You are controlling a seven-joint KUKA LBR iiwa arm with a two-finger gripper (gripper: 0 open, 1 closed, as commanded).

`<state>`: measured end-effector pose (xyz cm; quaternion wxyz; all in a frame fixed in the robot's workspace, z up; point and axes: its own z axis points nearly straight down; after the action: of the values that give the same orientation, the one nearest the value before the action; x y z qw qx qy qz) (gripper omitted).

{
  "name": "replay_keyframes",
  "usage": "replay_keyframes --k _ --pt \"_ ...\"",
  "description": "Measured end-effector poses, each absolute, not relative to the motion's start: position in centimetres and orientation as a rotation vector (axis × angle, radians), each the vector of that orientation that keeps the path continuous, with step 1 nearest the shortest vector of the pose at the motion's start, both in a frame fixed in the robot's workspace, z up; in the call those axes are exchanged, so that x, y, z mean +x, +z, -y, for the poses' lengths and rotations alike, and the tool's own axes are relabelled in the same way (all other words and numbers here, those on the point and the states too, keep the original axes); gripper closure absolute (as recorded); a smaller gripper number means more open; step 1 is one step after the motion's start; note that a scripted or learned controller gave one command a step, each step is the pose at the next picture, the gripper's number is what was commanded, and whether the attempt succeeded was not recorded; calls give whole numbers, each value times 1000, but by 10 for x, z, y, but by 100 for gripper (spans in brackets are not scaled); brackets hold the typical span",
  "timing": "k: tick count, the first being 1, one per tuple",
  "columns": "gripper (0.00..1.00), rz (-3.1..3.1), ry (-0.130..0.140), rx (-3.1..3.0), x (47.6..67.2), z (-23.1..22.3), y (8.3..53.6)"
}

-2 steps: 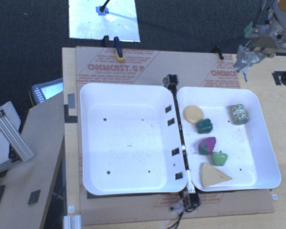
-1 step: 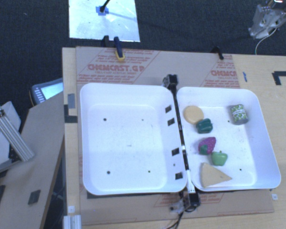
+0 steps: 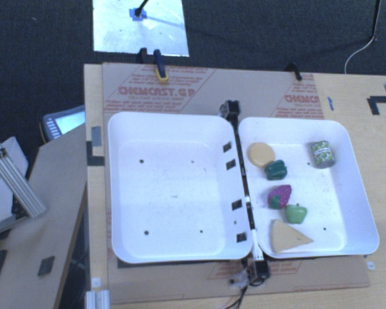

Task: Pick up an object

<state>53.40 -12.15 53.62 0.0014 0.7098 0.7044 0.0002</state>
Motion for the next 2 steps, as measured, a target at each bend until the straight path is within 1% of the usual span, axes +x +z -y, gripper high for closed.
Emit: replay_keyframes --k 1,2 --pt "100 -2209 -2 2229 483 208 527" --pt "100 -2233 5 2205 545 135 535"
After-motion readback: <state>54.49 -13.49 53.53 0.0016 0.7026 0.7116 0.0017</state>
